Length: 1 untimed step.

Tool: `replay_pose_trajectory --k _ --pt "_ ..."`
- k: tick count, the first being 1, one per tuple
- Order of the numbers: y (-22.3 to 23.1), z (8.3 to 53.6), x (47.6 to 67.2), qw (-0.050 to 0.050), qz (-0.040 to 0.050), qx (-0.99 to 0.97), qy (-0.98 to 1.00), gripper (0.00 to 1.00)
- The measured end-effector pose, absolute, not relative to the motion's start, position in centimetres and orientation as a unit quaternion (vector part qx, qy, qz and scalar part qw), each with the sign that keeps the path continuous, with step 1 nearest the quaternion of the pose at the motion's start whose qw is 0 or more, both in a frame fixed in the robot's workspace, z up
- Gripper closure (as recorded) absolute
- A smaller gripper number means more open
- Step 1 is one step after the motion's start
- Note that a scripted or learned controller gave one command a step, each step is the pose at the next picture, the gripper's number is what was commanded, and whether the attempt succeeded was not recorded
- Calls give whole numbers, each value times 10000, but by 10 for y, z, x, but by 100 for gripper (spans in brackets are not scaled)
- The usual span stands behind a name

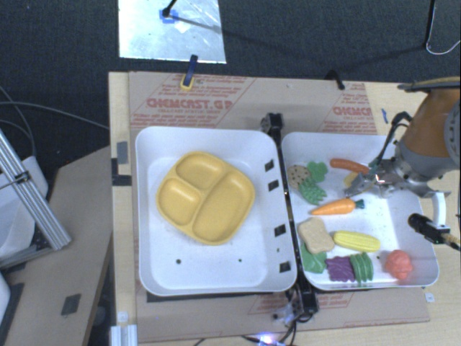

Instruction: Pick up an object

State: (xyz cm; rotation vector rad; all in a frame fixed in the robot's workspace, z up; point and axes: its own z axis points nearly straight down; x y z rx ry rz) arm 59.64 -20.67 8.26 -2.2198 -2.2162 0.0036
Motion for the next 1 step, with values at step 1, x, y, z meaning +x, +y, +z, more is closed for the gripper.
replay_pose_trajectory --k 1 --pt "-206 86 653 -38 -20 -7051 -7091 0"
